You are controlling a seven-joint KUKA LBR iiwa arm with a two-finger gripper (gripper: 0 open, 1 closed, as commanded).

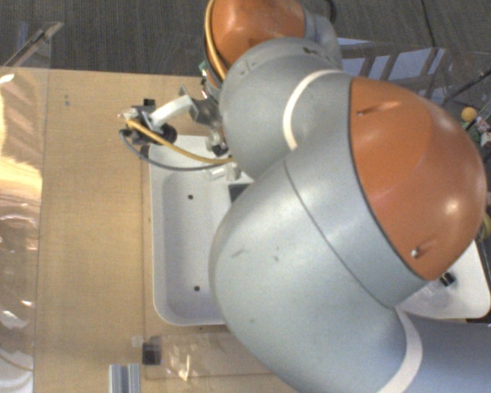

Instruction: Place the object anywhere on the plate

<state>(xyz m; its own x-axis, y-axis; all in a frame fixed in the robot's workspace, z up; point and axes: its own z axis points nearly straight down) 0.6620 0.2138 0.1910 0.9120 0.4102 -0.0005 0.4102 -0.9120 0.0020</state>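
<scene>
Looming over the bin (173,244), the arm (327,219) hides its gripper; whether that is open cannot be told.

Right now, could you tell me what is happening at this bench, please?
A grey and orange robot arm leans in over a shallow white bin, so close to the camera that its joints hide most of the bin. Cables loop out at the bin's upper left corner. I can't make out the gripper, a plate or any object behind the arm, so progress on the placing can't be judged.
</scene>
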